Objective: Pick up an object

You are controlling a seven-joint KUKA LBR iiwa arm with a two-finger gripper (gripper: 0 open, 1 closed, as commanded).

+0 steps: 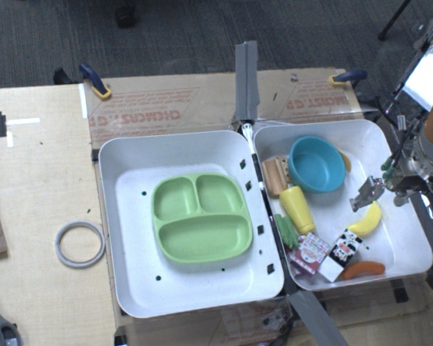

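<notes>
Nearest, along the near wall of the right white bin (pixel 395 145): an orange carrot-shaped toy (pixel 363 270) lying left-right, beside a small black-and-white cow-print carton (pixel 344 249) and a pink printed packet (pixel 309 252). Just beyond, a yellow plastic banana (pixel 366 221), long axis slanting from near-left to far-right, upper tip pointing toward the gripper (pixel 375 191). Touching or merely above that tip, cannot tell; fingers open or closed, cannot tell either. Left of these, a yellow cylindrical bottle (pixel 297 208) lying near-far, green pods (pixel 287 231) beside it. Farther back, a round blue bowl (pixel 317 163) and a tan wooden block (pixel 275 175). In the left white bin (pixel 122 214), a green three-compartment plate (pixel 201 217).
</notes>
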